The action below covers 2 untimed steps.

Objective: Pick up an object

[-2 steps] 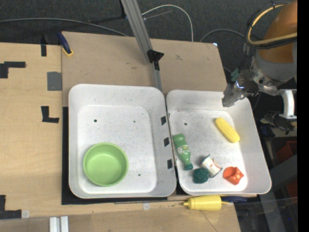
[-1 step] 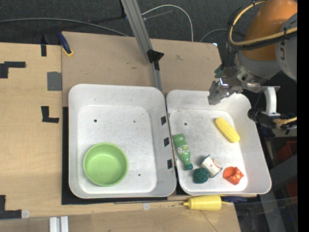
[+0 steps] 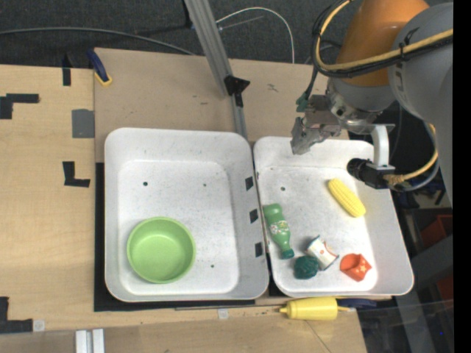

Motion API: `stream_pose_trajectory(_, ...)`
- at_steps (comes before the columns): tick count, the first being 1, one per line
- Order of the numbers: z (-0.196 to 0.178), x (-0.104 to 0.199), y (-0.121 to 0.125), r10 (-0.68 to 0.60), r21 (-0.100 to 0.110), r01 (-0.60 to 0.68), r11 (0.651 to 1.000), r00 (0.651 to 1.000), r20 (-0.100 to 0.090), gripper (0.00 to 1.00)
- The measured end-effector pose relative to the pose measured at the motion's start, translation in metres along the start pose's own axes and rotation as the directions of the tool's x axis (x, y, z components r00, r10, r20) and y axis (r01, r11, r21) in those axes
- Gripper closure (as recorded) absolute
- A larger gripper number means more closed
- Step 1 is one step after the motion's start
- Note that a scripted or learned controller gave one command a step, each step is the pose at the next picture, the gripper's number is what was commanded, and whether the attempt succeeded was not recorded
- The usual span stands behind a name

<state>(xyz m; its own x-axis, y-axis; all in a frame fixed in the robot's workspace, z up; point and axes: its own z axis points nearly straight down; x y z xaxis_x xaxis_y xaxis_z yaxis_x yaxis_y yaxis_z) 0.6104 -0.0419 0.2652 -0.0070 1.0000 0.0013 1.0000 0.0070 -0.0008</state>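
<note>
Stock for your pick sits in the right bin point(image 3: 383, 278), taken here as the landmark. Corn point(image 3: 346, 198): toward the bin's right side, lying aslant with bare floor all round; it looks like a light, stiff plastic toy, rounded and probably a little slick, so you would do best to close across its narrow middle. Green bottle point(image 3: 277, 229): near the bin's left wall, lying flat; likely light and hard, best taken across the body. At the bin's near end, a dark green piece point(image 3: 306, 267), a small white cup point(image 3: 322, 251) and a red piece point(image 3: 355, 266) crowd together, awkward to separate. Gripper point(image 3: 303, 143): over the bin's far left corner, nothing visibly in it; how far it is parted you cannot tell. Surface: smooth speckled white plastic, shallow walls, so things may slide when nudged. Beside the bin to its left, a second bin point(image 3: 176, 142) holds a green bowl point(image 3: 160, 249); a yellow bottle point(image 3: 315, 309) lies just outside the near rim.
</note>
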Motion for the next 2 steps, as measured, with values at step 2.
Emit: stream_pose_trajectory(2, 0.028, 0.091, 0.037, 0.002, 0.0, -0.002, 1.0, 1.0, 0.001, 1.0)
